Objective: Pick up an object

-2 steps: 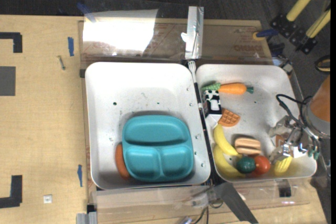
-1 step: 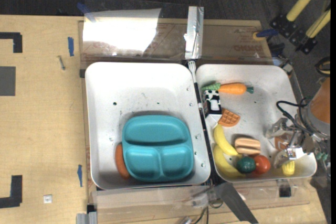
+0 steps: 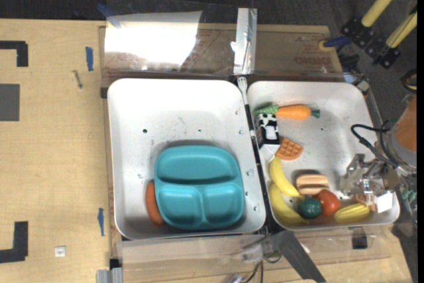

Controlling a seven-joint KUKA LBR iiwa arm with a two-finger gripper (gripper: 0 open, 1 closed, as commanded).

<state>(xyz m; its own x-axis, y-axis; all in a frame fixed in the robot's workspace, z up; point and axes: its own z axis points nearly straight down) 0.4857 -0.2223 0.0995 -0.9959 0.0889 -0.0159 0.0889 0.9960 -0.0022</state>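
Watching the gripper (image 3: pixel 363 177) hang low at the right side of the right bin (image 3: pixel 331 95), and I cannot tell how it is set or whether it grips anything. Just left of it, lower right of the frame: yellow toy (image 3: pixel 352 212), tomato (image 3: pixel 328 201), green ball (image 3: pixel 309 208), hot dog (image 3: pixel 311 181), banana (image 3: pixel 283 190). Higher up, waffle (image 3: pixel 289 149) and carrot (image 3: pixel 294 112). Nothing looks lifted, so I judge the pick not yet done.

So there's 2 bins side by side on the worktop (image 3: pixel 53 142): the left bin (image 3: pixel 126 109) has a divided tray (image 3: pixel 197 187) sitting toward its near edge. The right bin (image 3: pixel 331 99) has a carrot (image 3: pixel 293 112) at the back, a waffle (image 3: pixel 289 149) below it, and a banana (image 3: pixel 281 183), hot dog (image 3: pixel 312 181) and tomato (image 3: pixel 327 201) crowded along the front. The gripper (image 3: pixel 366 175) sits at that bin's right side, near the pile.
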